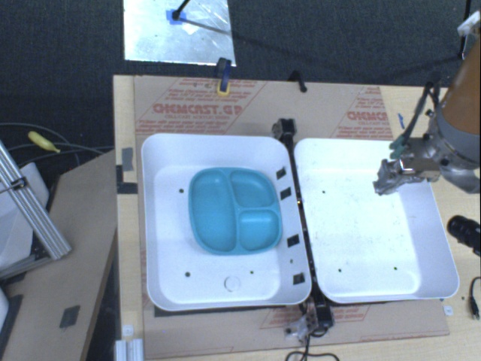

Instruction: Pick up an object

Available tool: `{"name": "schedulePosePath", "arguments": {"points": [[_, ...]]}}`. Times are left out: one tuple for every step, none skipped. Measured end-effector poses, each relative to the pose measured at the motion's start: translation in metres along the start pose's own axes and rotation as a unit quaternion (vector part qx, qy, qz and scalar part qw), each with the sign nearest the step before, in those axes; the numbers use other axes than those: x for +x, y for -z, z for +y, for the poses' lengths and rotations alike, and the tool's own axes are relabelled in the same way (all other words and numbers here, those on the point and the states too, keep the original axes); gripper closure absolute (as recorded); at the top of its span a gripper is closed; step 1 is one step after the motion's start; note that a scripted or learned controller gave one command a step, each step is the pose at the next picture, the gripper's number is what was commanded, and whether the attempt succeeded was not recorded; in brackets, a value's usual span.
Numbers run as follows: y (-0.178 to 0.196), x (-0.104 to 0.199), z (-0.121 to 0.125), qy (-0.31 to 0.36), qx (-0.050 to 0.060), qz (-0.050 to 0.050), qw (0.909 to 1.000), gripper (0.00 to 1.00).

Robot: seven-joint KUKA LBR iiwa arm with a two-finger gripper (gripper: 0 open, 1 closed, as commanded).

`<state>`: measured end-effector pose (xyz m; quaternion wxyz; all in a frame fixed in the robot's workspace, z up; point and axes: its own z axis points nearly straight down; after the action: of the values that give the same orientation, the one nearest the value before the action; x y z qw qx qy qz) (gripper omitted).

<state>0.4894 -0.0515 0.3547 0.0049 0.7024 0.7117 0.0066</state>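
Overhead, the gripper (385, 180) hangs above the right bin (361, 277) near its far right rim; whether it is spread I cannot tell. Well apart, the blue divided plate (233, 210) lies mid-floor in the left bin (169, 277), clear of every wall.

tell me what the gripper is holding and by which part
Nothing that shows: the gripper hangs over the right bin, while the blue plate lies in the left bin.

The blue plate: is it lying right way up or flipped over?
Right way up. The plate lies flat in the left bin, its three hollow compartments facing the camera.
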Motion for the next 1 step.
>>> {"name": "schedulePosePath", "arguments": {"points": [[-0.0071,0.0703,-0.0013,0.0,0.007,0.0,1.0,1.0]]}}
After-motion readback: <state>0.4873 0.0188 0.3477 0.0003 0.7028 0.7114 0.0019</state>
